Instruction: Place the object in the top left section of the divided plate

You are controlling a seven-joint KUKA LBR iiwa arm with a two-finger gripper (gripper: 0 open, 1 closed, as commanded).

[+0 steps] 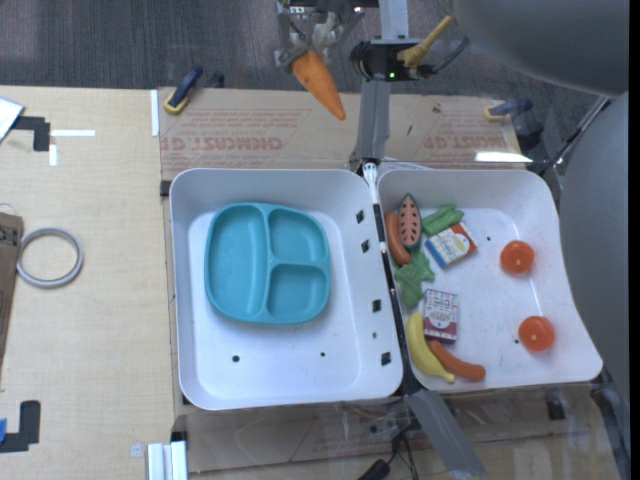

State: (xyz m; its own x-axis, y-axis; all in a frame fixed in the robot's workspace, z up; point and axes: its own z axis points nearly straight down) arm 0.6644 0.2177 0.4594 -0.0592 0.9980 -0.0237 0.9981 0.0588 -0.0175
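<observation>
Carrot (320, 80) hangs tilted, its thick end pinched between the closed fingers of the gripper (309, 50), high above the bench beyond the left bin (190, 298). The teal divided plate (268, 263) lies in that bin.

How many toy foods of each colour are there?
Orange: 2, the carrot in the gripper and the sausage
Red: 3, two tomatoes and the watermelon slice
Yellow: 1, the banana
Green: 2, leafy bits
Total: 8
</observation>
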